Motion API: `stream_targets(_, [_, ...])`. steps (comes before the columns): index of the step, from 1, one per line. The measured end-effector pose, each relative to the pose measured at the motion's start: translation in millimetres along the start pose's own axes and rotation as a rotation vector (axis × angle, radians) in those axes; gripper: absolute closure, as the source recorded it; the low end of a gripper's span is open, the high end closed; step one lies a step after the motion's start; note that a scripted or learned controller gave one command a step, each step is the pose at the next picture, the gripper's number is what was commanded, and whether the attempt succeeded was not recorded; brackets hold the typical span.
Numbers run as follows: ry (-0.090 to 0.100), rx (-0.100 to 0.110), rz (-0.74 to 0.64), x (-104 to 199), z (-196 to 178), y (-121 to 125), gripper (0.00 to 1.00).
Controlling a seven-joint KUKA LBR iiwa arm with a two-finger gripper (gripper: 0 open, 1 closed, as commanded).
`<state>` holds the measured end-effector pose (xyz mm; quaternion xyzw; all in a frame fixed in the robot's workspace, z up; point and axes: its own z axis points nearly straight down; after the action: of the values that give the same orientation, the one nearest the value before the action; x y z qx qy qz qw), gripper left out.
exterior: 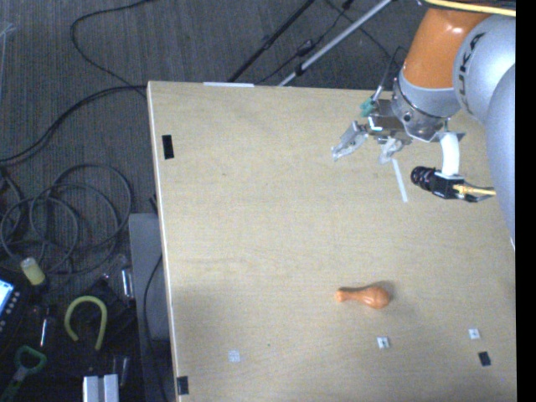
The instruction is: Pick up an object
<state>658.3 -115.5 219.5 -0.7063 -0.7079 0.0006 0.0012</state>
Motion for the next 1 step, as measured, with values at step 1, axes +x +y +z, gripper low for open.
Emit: stream_targets(1, [-0.004,0.0,-0.018,-52.7,114.6,9.3,0.0])
